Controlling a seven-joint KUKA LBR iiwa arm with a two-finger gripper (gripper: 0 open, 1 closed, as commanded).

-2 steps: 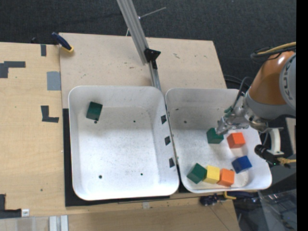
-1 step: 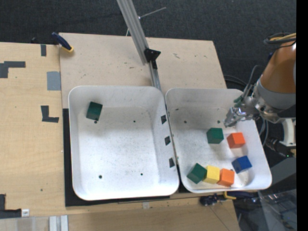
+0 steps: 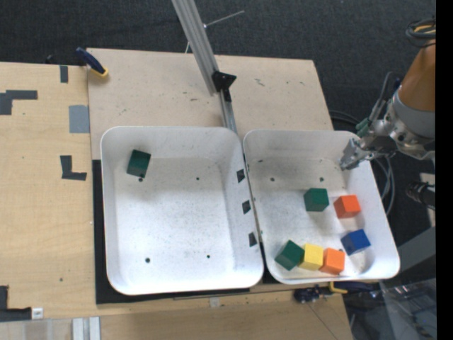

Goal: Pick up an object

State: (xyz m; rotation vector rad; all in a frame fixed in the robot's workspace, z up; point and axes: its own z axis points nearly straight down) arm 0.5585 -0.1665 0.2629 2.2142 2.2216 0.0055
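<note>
In the right bin (image 3: 283, 147) lie several blocks: a green cube (image 3: 316, 200), an orange cube (image 3: 347, 206), a blue cube (image 3: 355, 241), and a row along the front made of a green cube (image 3: 289, 254), a yellow cube (image 3: 312, 256) and an orange cube (image 3: 333, 261). One more green cube (image 3: 139, 163) sits at the back left of the left bin (image 3: 177, 137). My gripper (image 3: 349, 159) hangs over the right bin's back right part, above and behind the orange cube, with nothing seen between its fingers.
A metal bar (image 3: 195, 34) slants down from the top to the wall between the bins. A blue and yellow clamp (image 3: 92, 61) lies on the bench at the back left. Cables run at the right beside the arm (image 3: 417, 98).
</note>
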